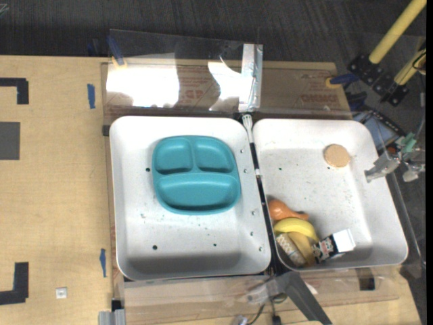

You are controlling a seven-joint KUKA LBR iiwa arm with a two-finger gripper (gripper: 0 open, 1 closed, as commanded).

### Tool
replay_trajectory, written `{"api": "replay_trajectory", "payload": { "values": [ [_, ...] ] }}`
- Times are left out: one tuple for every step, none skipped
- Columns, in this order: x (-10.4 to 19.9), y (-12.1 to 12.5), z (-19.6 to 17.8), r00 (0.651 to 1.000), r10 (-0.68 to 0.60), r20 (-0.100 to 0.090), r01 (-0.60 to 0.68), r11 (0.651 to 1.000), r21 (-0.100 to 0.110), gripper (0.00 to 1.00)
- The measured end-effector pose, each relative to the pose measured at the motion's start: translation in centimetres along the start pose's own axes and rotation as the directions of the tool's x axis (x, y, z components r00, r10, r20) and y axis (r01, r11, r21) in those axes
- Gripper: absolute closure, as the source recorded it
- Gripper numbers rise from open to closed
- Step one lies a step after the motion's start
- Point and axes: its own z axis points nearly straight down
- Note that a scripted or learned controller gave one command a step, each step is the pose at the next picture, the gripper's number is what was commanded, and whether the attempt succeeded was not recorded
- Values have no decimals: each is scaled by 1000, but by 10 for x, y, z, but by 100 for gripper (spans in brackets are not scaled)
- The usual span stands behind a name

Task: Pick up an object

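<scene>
The hand (396, 162) sits at the right edge of the view, over the outer rim of the right bin (379, 239). It is small, partly cut off and blurred; whether it is parted or closed cannot be told, and nothing can be seen held in it.

The right bin carries several items. A round tan disc (337, 156) lies alone in the far part of the bin, near the hand but apart from it. The rest are crowded into the near left corner: an orange item (279, 209), half hidden against the bin wall; a yellow banana (299, 229) touching it on the near side; a speckled brownish item (293, 248) under the banana, its shape hard to make out; and a small white box (342, 241) with a dark, printed end, lying just beside the banana. Where one item in this cluster ends and the next begins is unclear.

The left bin (132, 239) holds a teal divided plate (196, 173), three compartments, lying flat near the middle, well apart from the walls.

Behind the bins a clear plastic sheet (183, 80) catches strong glare, which washes out the print on the cardboard beneath. The desk (54, 202) to the left is tan, with black marks and blue tape. Yellow bars (402, 22) cross the far right corner, cut off by the frame.
</scene>
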Motion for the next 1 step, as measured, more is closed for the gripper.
{"api": "replay_trajectory", "payload": {
  "values": [
    [-10, -15, 131, 997, 72, -2, -72, 997, 8, 0]
  ]
}}
